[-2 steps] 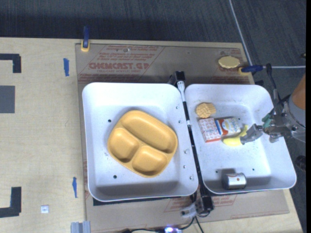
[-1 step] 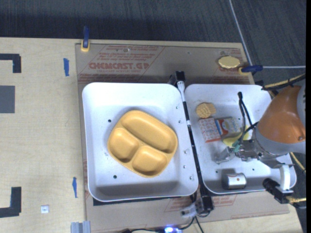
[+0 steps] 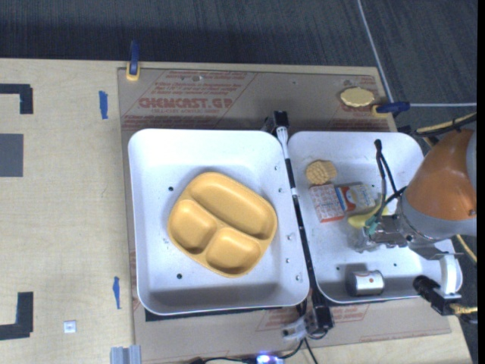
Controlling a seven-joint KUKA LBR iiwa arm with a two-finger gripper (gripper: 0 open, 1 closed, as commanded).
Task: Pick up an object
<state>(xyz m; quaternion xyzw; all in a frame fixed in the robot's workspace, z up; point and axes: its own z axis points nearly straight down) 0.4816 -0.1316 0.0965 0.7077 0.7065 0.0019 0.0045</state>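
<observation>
The arm (image 3: 443,192) bends down into the right bin (image 3: 333,279), gripper (image 3: 369,236) beside the carton (image 3: 342,200); its state I cannot tell.

A yellow tray (image 3: 221,223) lies upside down in the left bin (image 3: 148,203); a round cookie (image 3: 357,97) rests on the cardboard (image 3: 250,97) behind.

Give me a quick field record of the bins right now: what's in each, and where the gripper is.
left bin: yellow tray, upside down
right bin: waffle, flat packet, yellow item, grey can
outside the bins: round biscuit on the board
arm: over right bin, right side
gripper: low, beside yellow item; grasp unclear
</observation>
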